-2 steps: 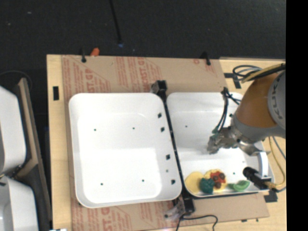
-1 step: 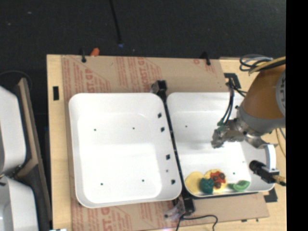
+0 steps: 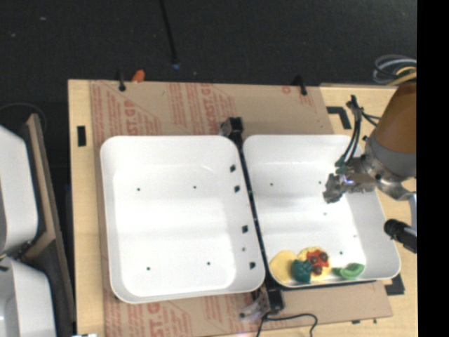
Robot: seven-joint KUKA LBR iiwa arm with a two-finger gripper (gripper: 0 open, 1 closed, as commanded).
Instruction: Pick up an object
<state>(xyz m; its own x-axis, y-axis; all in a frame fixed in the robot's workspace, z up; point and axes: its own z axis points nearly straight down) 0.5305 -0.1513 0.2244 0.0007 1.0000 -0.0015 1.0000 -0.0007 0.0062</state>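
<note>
We see the surface (image 3: 84, 188), pale wood under a brown cardboard sheet (image 3: 168, 111), filling mid-frame. Two white bins sit side by side on it: the left bin (image 3: 175, 216) and the right bin (image 3: 295, 202). The arm (image 3: 401, 128) enters from the right edge, its gripper (image 3: 334, 189) over the right bin's upper right part. We cannot tell how the fingers stand. In the right bin's lower edge, we note a cluster: a yellow piece (image 3: 282, 264), a teal toy (image 3: 302, 272), a red toy (image 3: 317, 258), a green piece (image 3: 351, 270), touching or just beside each other, well apart from the gripper.
</note>
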